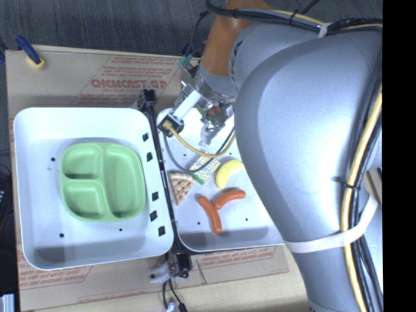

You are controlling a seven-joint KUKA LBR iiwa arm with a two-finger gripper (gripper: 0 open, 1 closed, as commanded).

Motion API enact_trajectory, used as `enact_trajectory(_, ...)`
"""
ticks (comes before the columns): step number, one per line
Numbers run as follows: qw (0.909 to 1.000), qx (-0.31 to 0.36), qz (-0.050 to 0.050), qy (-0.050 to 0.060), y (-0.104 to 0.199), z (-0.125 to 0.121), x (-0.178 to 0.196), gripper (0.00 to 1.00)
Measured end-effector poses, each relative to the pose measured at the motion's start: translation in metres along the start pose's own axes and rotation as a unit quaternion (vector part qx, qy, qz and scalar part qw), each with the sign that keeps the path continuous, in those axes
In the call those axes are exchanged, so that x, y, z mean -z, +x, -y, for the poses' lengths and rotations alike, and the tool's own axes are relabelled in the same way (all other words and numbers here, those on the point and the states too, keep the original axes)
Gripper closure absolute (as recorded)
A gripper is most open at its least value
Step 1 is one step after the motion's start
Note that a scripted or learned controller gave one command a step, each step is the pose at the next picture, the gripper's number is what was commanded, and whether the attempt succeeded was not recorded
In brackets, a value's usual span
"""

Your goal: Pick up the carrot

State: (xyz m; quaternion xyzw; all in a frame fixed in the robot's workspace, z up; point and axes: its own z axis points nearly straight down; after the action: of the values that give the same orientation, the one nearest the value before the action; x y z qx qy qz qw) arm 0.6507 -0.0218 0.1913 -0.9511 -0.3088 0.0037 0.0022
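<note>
Two orange-red, elongated pieces lie in the right bin [260, 234] near its front. One [210, 214] points toward the front edge, and the other [231, 195] is curved and lies just right of it. Either could be the carrot; I cannot tell which. My gripper [210, 130] hangs over the back half of the same bin, well behind both pieces and touching neither. The big grey arm covers the bin's right side.
A pizza slice [181, 186], a striped flat piece [205, 168] and a yellow fruit [227, 172] lie between the gripper and the orange pieces. The left bin [32, 174] holds a green divided plate [103, 181]. A yellow cable [185, 145] loops below the wrist.
</note>
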Motion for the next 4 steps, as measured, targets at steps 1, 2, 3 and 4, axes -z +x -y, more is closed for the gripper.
enact_trajectory(1,0.9974,0.072,-0.001,-0.001,-0.091,0.033,0.001,0.00)
enact_trajectory(2,0.9995,0.030,-0.003,-0.005,-0.068,-0.051,-0.094,0.00)
enact_trajectory(3,0.9995,0.033,-0.003,-0.003,-0.067,-0.051,-0.083,1.00)
enact_trajectory(4,0.9949,-0.101,-0.002,-0.001,-0.078,-0.061,0.016,1.00)
